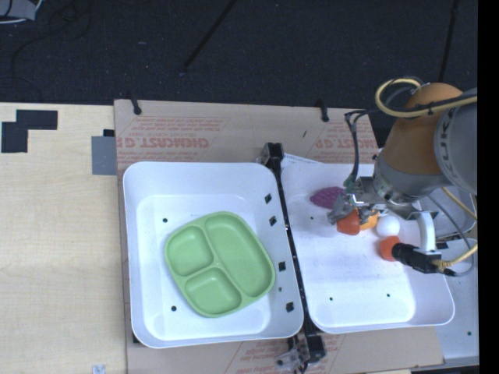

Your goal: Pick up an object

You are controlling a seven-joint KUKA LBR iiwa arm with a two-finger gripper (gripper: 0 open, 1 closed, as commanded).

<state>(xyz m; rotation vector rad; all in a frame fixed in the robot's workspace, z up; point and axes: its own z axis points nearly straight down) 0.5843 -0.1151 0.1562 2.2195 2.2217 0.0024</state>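
The gripper (352, 209) is hovering in the right bin (366, 302), touching an orange object (348, 224); its grip state is unclear.

A robotics lab: a grey-and-orange arm (425, 142) reaches over two white bins (148, 185) on a cardboard-lined counter (54, 248), cables (23, 6) trailing behind.
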